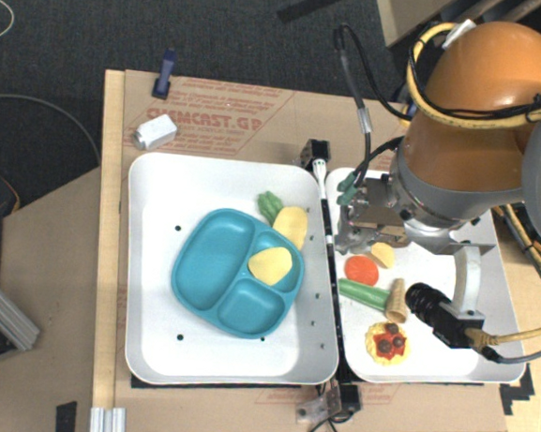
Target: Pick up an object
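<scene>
By my right bin's [505, 278] left edge lie an orange-red tomato [361, 270] and a green-stemmed vegetable [367, 295]. A small pizza [387, 342] sits near its front edge.

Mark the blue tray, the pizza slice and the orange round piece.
blue tray [211, 269]: camera view, bare left compartment.
pizza slice [387, 343]: camera view, topping centre.
orange round piece [361, 270]: camera view, top face.

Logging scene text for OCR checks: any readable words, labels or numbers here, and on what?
"SUMCAST.G.P", as best it reads, large red stencil on the cardboard sheet behind the left bin; last letters uncertain.
Smaller red lines above and below it: too blurred to read.
No text legible on the teal plate, toy food or arm.
</scene>
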Controlling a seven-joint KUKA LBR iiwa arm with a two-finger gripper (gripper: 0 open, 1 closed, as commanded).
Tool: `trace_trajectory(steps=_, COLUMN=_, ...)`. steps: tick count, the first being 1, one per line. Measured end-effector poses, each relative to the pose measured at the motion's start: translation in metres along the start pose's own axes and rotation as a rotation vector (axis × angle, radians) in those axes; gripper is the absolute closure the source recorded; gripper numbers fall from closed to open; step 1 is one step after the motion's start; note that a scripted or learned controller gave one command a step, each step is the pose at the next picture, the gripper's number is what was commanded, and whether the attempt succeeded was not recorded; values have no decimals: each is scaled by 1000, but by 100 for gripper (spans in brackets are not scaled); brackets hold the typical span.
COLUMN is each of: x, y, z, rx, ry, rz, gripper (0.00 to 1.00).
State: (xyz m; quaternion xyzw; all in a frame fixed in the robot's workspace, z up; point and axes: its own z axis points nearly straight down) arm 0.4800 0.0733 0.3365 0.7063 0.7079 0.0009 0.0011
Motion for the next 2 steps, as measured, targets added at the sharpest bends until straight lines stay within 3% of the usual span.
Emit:
trace_trajectory(steps=1, x=-28, y=22, z=65, rx=9, ry=0, rz=5, gripper=100)
trace_trajectory(steps=2, x=-15, y=0, z=-100, rx=-14, ry=3, rz=-2, gripper=100)
